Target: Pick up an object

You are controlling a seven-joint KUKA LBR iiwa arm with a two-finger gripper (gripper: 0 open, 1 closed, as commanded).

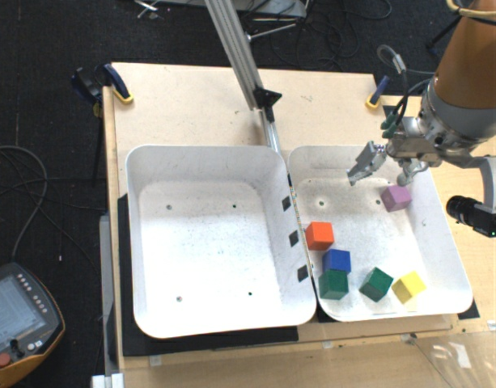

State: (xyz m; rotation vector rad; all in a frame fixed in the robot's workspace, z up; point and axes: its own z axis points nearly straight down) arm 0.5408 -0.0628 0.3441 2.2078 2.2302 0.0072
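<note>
Arm poised over the right bin, gripper (387, 170) spread open above a purple block (396, 197).

The gripper hung over the upper part of the right bin (442, 241), its fingers parted with nothing between them. One finger (362, 166) slanted out to the left; the other appeared to stand just above the purple block, though the slanted view left it unclear whether it touched. The open stance suited a descent around that block, the nearest candidate. Five other blocks lay lower in the same bin: orange (319, 234), blue (337, 260), dark green (333, 284), green (376, 283) and yellow (409, 286). Their close grouping probably made the lone purple block the easier target. The left bin (150, 176) sat alongside.
</note>
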